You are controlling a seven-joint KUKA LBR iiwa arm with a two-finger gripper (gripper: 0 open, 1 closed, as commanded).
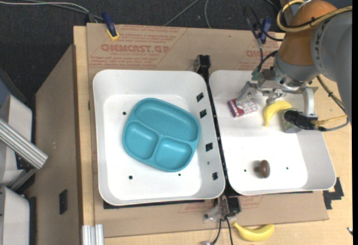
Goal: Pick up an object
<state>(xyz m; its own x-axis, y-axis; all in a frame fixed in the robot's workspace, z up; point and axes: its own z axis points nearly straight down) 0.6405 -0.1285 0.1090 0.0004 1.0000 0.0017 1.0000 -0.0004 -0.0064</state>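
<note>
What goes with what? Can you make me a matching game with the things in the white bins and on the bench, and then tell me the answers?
Things:
1. blue tray
2. banana
3. brown ball
4. second banana

Places:
A. in the right bin, near its front edge
B. on the bench in front of the bins, outside them
C. in the left bin, by itself
D. in the right bin, beside the gripper and a small packet

Right pairs: 1-C, 2-D, 3-A, 4-B
</note>
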